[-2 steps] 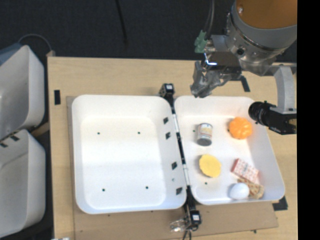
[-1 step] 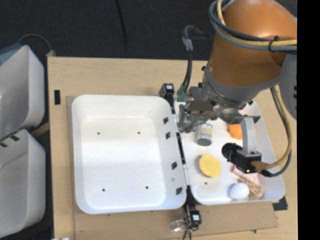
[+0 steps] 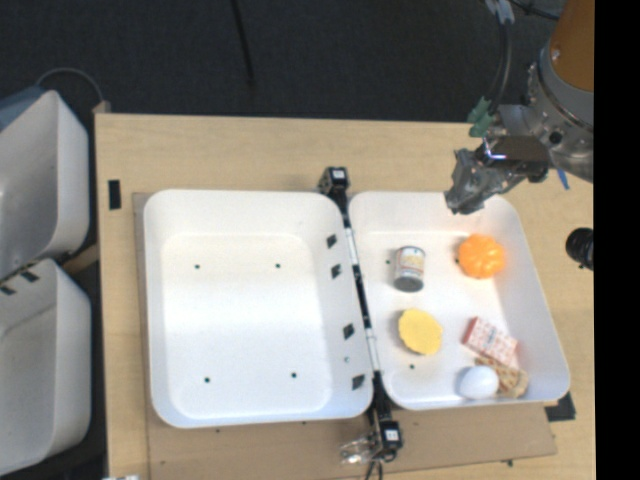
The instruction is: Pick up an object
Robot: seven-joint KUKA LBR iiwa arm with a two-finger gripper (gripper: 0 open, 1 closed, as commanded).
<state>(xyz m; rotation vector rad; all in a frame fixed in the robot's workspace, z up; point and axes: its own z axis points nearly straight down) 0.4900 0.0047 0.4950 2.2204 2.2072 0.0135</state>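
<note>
In the right bin (image 3: 535, 298), a round orange fruit (image 3: 481, 256) lies below the hand (image 3: 466, 200), whose grip looks unclear

Over the right bin's (image 3: 535, 298) far rim hangs the claw (image 3: 466, 196), poised at the back edge with nothing visibly between its tips, the orange band (image 3: 573, 28) glowing above the wrist. Below it in that bin: an orange ball-like fruit (image 3: 481, 255) near the far right, a small grey tin can (image 3: 407, 267) upright to its left, a yellow round disc (image 3: 420, 331) in front of the can. Near the front right corner a red-and-white packet (image 3: 490, 340) lies tilted, with a white ball (image 3: 478, 382) just beside it. The left bin (image 3: 240, 303) sits alongside on the wooden bench (image 3: 220, 153).
</note>
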